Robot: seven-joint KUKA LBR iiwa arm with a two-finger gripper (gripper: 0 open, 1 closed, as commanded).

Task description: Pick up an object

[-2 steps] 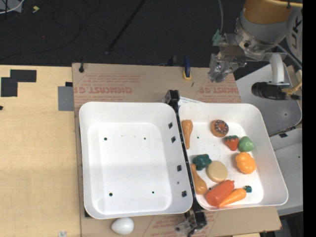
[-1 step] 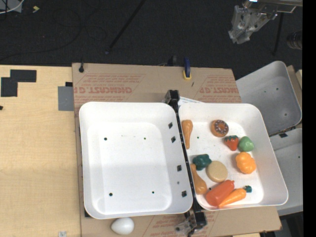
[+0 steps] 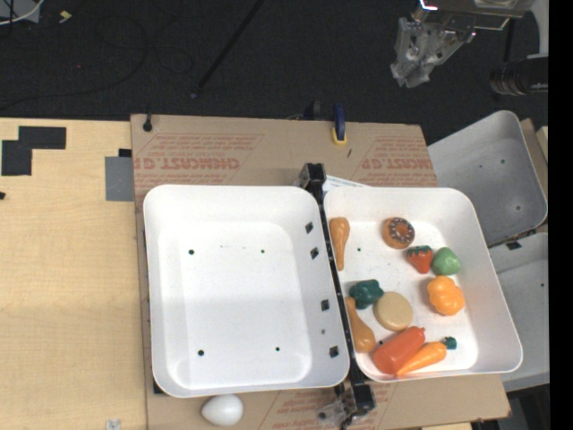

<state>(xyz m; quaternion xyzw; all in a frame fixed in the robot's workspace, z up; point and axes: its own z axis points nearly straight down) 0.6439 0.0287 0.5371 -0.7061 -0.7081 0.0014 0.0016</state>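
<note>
The end effector hangs high at the upper right, above the dark area beyond the table, well apart from both bins; whether it is open or closed cannot be told. Nothing is visible in its grip. Below it and slightly left, the right bin holds toy foods: a brown doughnut, a red strawberry touching a green round fruit, an orange fruit, a dark green piece, a beige disc, a red pepper beside a carrot, and two tan gourd shapes along the left wall. The left bin sits alongside. A white egg shape lies on the cardboard sheet just in front of the left bin. The cardboard bears red printing, upside down and not clearly readable.
</note>
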